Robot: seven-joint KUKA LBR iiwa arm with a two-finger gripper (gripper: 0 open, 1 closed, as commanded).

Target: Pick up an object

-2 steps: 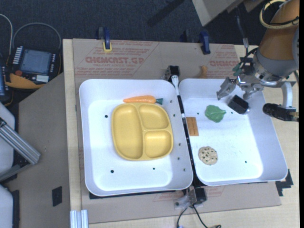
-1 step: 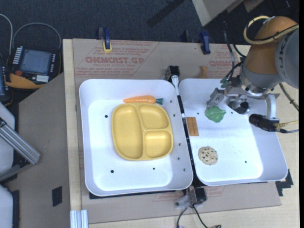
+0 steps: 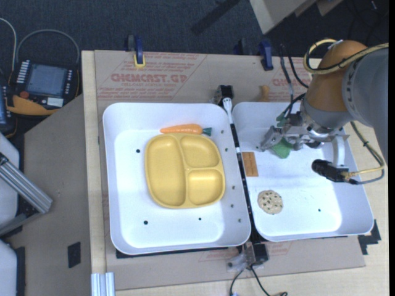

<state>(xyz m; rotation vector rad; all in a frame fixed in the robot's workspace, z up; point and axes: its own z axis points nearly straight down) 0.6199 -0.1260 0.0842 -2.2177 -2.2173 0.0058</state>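
From the fixed camera above the worktop (image 3: 92, 165), the grey arm (image 3: 345, 85) reached in from the right and had its pincer (image 3: 281, 142) low over the upper part of the right bin (image 3: 345, 217), seemingly because a small green object (image 3: 282, 150) lay right there at its tip. The green thing sat touching or just under the fingers, but the slant hid whether it was truly between them, and I could not tell how far the pincer was open, so no hold could be claimed. In the same bin a brown rectangular block (image 3: 249, 164) lay near the left wall and a speckled cookie (image 3: 270, 201) sat lower down, both apart from the pincer and probably alternative targets. The left bin (image 3: 123, 221) carried a yellow divided tray (image 3: 184, 168) in its middle, with a toy carrot (image 3: 182, 129) just beyond the tray's far edge.
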